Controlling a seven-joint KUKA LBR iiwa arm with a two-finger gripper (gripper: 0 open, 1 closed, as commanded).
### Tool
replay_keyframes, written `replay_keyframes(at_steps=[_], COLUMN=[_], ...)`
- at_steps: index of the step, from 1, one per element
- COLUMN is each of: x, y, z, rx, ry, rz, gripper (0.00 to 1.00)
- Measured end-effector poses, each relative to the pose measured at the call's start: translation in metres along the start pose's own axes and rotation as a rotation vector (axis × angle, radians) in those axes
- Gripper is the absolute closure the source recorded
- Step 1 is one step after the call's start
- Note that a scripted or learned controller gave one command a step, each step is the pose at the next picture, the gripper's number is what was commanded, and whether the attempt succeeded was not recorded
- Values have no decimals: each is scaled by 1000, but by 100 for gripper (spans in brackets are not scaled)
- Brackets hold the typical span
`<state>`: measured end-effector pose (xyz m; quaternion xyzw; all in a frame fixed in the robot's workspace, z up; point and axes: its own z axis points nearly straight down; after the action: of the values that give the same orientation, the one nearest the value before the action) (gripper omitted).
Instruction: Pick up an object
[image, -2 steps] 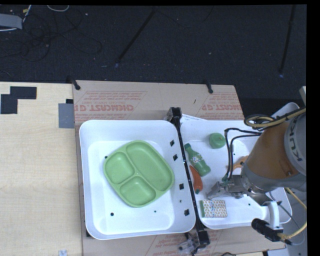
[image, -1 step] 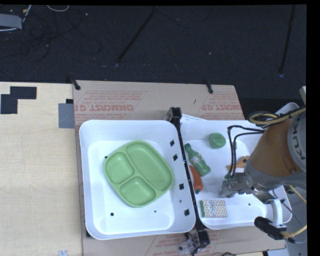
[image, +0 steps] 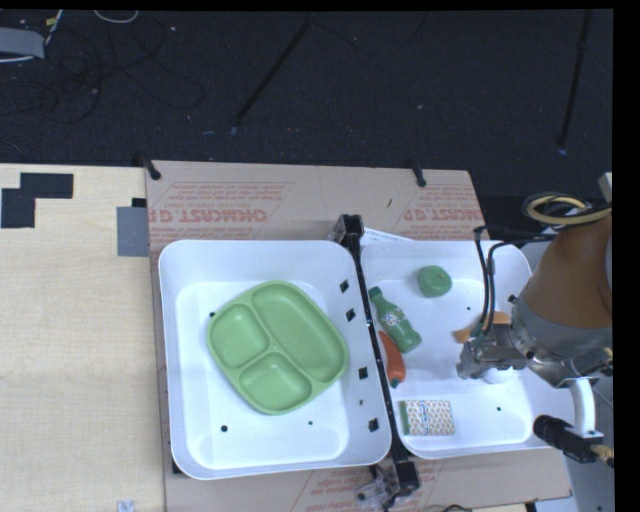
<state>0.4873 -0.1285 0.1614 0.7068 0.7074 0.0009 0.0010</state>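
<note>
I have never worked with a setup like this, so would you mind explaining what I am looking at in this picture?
This is a single camera fixed above a workbench, looking down at a slant. The grey and orange shape at the right is a robot arm, reaching in; its gripper is low over the right bin. Two shallow white bins sit side by side. The left bin holds a green divided plate. The right bin holds a green bottle, an orange carrot-like item beside it, a small round green object and a small patterned packet. Something small and white sits right at the gripper, but I cannot tell whether it is gripped.
</note>
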Motion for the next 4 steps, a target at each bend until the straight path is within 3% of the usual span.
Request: replay_keyframes(at_steps=[1, 4], x=[-1, 136], y=[1, 53], z=[-48, -39], rx=[0, 5], ry=[0, 1], rz=[-1, -2], gripper=[100, 100])
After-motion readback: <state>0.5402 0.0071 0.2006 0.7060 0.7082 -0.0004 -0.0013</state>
